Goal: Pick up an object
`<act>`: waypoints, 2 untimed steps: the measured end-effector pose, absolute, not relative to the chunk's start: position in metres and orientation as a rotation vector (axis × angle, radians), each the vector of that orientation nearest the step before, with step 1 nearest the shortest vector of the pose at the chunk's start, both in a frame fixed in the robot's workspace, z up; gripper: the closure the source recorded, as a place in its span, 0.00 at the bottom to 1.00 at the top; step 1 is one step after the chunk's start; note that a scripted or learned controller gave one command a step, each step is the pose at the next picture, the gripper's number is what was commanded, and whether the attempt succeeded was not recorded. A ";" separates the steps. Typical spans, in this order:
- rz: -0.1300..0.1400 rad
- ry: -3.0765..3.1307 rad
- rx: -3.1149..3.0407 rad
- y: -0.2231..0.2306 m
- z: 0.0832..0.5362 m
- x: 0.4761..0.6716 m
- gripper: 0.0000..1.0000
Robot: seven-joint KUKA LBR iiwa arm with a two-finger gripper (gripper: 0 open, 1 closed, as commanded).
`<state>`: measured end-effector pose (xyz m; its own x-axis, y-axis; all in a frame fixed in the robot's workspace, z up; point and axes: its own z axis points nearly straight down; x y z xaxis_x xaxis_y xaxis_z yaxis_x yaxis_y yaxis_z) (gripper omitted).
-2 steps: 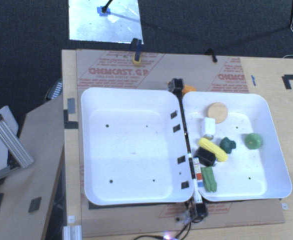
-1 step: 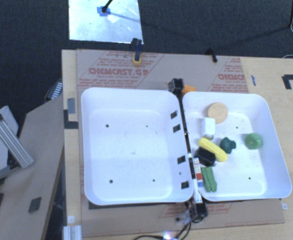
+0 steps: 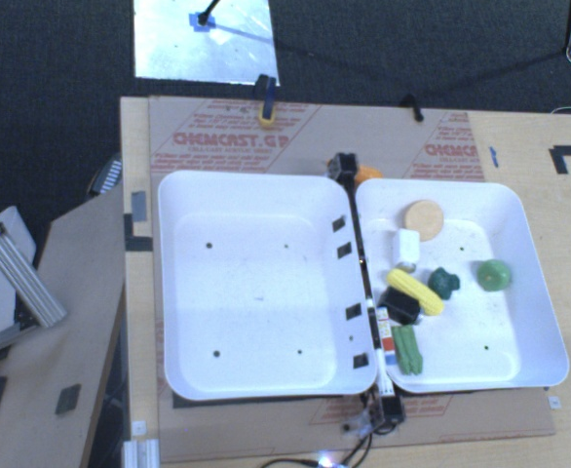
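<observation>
The right-hand shallow white plastic bin [image 3: 534, 291] carries every loose piece. A round tan wooden disc [image 3: 424, 219] lies at its far side, with a small white block [image 3: 407, 248] just nearer. A yellow banana-shaped toy [image 3: 414, 291] touches a black block [image 3: 399, 308] by the divider; a dark green lumpy toy [image 3: 443, 283] sits just right of the banana. A light green ball [image 3: 493, 275] rests well right. A green ridged stick [image 3: 407, 349] lies nearest. The left-hand white bin [image 3: 256, 291] adjoins.
</observation>
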<state>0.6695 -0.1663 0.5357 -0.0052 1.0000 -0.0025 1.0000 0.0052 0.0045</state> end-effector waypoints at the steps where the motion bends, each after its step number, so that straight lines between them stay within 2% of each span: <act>1: 0.002 2.220 2.217 -0.172 0.536 0.668 1.00; 2: 0.002 2.220 2.216 -0.175 0.536 0.668 1.00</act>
<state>0.6683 -0.1749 0.5359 -0.0019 1.0000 -0.0023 1.0000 0.0019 0.0040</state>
